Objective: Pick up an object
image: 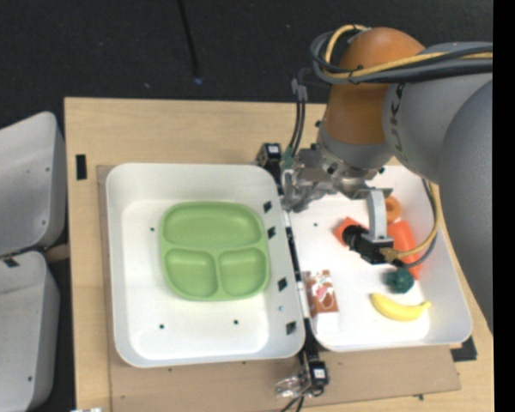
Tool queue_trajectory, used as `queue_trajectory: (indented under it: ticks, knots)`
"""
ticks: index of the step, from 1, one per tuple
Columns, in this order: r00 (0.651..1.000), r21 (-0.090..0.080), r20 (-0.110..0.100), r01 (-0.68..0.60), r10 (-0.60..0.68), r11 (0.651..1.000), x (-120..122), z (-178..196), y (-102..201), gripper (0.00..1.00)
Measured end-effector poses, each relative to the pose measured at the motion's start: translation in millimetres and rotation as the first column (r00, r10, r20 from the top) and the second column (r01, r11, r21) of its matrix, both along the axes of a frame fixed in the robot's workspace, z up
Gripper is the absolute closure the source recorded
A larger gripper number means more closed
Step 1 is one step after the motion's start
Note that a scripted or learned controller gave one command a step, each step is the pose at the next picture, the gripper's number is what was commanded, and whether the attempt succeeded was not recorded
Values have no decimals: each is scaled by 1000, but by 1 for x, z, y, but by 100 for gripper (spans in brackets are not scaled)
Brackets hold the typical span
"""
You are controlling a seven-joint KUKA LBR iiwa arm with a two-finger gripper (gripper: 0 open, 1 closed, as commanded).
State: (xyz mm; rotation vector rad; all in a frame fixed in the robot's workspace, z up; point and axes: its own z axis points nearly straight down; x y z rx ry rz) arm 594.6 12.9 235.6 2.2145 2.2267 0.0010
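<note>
Camera view: left bin (120, 230) holding green divided plate (213, 249), lying flat at centre. Right bin (451, 316) holding yellow banana (398, 307), dark green lump (400, 279) just above it, orange object (405, 234) farther up, red-and-white packet (323, 292) lying by left wall. Tool (293, 191) hovering over right bin's upper left corner; whether released or clenched, cannot tell.

Robotics lab: grey-and-orange arm (371, 93) over a plywood bench (89, 136); two shallow white bins (124, 256)
</note>
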Motion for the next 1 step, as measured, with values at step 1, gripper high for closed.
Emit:
queue_trajectory:
  ticks: [1]
  knots:
    - [1000,2,2,-1,1,1000,13,12,50,100]
